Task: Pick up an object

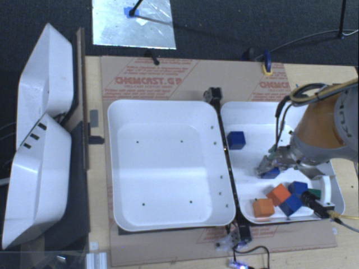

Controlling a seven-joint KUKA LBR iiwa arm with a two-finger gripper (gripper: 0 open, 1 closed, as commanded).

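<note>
One blue block (272, 174) lies at gripper (268, 168) jaws.

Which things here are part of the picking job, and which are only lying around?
Part of the job: gripper; blue cube; orange blocks; blue blocks; right bin.

Only lying around: left bin; metal sheet; blue clamp.
</note>
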